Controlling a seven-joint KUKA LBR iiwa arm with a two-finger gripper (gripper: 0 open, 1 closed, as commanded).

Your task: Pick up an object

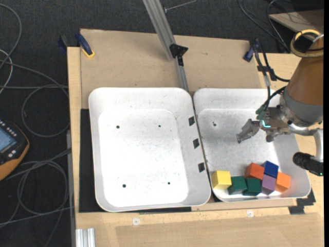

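the gripper [249,131] hangs over the right bin [226,107], above a bare bit of its floor. its two fingers look spread apart with nothing between them. the blocks sit bunched in the near corner: a yellow block [222,178], green blocks [244,185], an orange block [254,170] and more. i think it is getting ready to grab. next it should move over a block and go down.

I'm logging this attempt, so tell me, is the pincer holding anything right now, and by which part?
Nothing is held. The pincer hangs over the bare floor of the right bin, apart from the coloured blocks at its near edge.
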